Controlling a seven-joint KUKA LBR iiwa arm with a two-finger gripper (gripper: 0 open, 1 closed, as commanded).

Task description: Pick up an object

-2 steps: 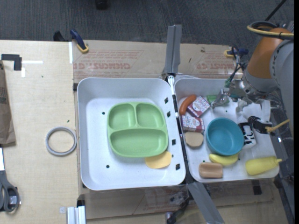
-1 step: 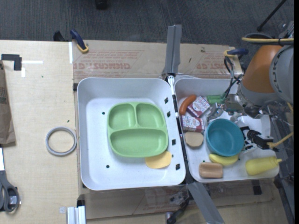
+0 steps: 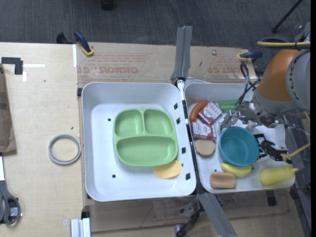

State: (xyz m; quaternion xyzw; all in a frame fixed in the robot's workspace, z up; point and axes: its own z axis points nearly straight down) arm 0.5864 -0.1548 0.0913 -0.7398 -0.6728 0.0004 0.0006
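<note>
My gripper [image 3: 232,118] hangs low in the right bin [image 3: 213,87], just above the far rim of a blue bowl [image 3: 238,146] and right of a red-and-white packet [image 3: 211,111]. Nothing shows held in it. Around it lie a red sausage [image 3: 198,109], a second packet [image 3: 202,129], a tan round disc [image 3: 205,147], a banana [image 3: 236,169], a brown bread roll [image 3: 222,180], a yellow bottle [image 3: 276,175] and a green item [image 3: 228,104]. The arm's orange band [image 3: 276,75] rises at the right.
The left bin [image 3: 91,147] holds a green divided plate [image 3: 145,137] and a flat yellow slice [image 3: 167,170]. On the bench to the left lie a tape ring [image 3: 64,148], scissors [image 3: 9,209] and a blue clamp [image 3: 84,42]. Cables cross the right bin's right side.
</note>
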